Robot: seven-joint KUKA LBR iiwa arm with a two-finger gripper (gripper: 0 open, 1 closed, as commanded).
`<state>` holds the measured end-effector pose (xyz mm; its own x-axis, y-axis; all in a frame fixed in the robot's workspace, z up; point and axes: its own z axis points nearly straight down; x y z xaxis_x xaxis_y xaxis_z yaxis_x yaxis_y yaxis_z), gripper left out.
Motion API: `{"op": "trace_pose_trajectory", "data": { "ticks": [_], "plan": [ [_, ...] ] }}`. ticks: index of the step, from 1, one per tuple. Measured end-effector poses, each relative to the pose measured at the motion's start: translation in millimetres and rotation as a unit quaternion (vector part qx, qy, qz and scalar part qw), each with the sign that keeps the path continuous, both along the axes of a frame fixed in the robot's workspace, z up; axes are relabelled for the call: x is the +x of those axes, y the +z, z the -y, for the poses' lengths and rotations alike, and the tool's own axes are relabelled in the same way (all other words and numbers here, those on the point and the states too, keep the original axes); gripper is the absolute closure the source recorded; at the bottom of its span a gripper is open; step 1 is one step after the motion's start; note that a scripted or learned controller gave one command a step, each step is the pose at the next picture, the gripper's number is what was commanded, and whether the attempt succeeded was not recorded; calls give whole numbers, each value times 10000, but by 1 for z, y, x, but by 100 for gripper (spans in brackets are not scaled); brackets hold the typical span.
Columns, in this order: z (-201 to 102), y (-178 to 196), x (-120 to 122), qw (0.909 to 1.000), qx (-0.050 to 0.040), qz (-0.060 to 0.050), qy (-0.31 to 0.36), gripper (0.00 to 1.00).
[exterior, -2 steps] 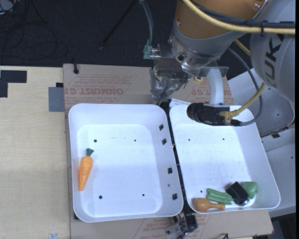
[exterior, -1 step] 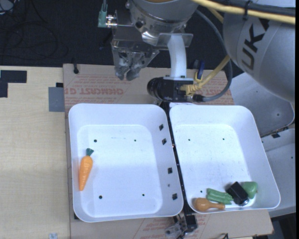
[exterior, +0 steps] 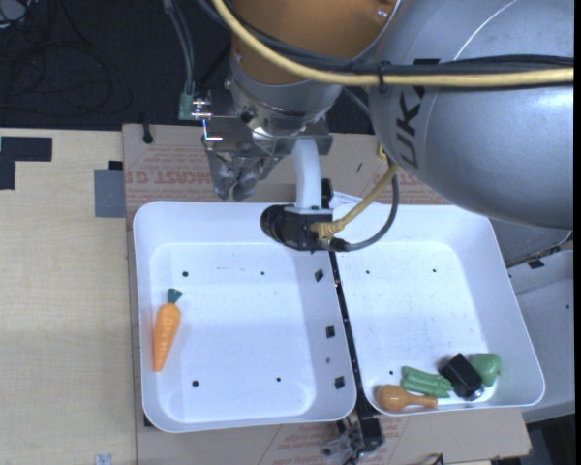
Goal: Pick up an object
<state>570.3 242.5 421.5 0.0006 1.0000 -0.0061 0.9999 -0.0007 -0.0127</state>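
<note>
**A:** Orange plastic toy carrot with a green top (exterior: 166,329) lies flat on the floor of the left white bin (exterior: 228,250), close to its left wall, green end pointing away from the camera. It is 1 candidate for the pick. Nothing touches it.

**B:** Other candidates?

**A:** 4 in the near right corner of the right white bin (exterior: 416,250), bunched together: a green pea-pod-shaped toy (exterior: 426,381), a tan pear-shaped toy (exterior: 403,398) just in front of it, a small black block (exterior: 461,375) and a green rounded piece (exterior: 486,365) partly behind the block. The block touches or overlaps its green neighbours; exact contact not resolvable.

**B:** Gripper state?

**A:** The two-finger gripper (exterior: 237,177) hangs over the far rim of the left bin, above the cardboard sheet (exterior: 165,168) beneath the bins. Fingers point down and look close together, but whether fully closed I cannot tell. Nothing visible between them.

**B:** Progress?

**A:** Judged as 0 of the task done. Every object rests on a bin floor, well apart from the gripper. Remaining: choose a target, travel over it, descend, close, lift. The carrot looks the easier target, isolated and in the nearer bin; the cluster risks a crowded grasp.
</note>
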Motion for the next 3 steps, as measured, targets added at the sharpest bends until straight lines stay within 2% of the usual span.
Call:
{"op": "trace_pose_trajectory", "data": {
  "ticks": [1,2,3],
  "plan": [
    [-1,123,-59,9999,50,89,24,100],
    [-1,114,18,10000,16,52,-9,100],
    [-1,6,-52,10000,-3,-23,19,100]
  ]
}}
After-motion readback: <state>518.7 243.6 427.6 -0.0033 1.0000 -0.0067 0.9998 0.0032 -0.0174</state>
